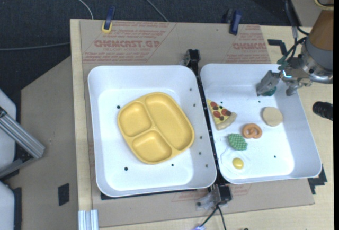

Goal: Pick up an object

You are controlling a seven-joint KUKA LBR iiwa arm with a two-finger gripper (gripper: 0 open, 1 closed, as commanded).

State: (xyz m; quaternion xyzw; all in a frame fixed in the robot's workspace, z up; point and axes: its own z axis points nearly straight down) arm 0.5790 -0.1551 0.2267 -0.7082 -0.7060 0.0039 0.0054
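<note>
Camera view: the arm [323,43] is in from the right, with the gripper [276,83] hovering over the far part of the right bin [302,168]. Jaws look spread apart with nothing between them, though they're small and a bit blurred.

Task status: nothing picked yet; all candidates sit on the bin floor. Still to do, by my read: choose a target, descend, close, lift.

Candidates, all in the right bin:
- beige round piece [271,116], closest, just in front of the gripper
- doughnut [252,131], beside it
- pizza slice [221,113], near the left wall
- green piece [238,142] and yellow piece [238,162], nearer the front

Left bin [100,117] has a yellow divided tray [154,126], well apart from the gripper. Blue clamps [234,21] sit on the surface's far edge, out of the way.

Obstructions: none obvious. Doughnut and green piece sit close together, so a grab there risks nudging a neighbour.
</note>
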